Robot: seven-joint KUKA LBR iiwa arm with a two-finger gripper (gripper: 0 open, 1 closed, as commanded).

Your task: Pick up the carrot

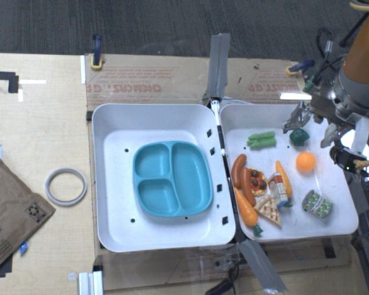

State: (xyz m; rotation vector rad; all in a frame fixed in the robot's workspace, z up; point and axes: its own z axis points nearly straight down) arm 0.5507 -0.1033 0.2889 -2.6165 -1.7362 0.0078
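The gripper [310, 123] hangs at the far right corner of the right bin [350, 225], its fingers spread and nothing between them, just beside a dark green broccoli piece [299, 136]. The carrot [246, 209] lies well apart from it, at the near left of that bin along the wall, tip toward the near edge, touching a hot dog [240, 176] and a pizza slice [270, 211]. It looks like a toy of hard, smooth plastic: probably light, stiff and somewhat slippery, tapering to a point. The thick middle, taken across its width, seems the safest hold, though the bin wall and the neighbours leave little room for the fingers. On the cardboard sheet [135, 78] beyond the bins, upside-down red print reads roughly "CHEMC473"; the brown box [9, 204] at the left shows "BOX".
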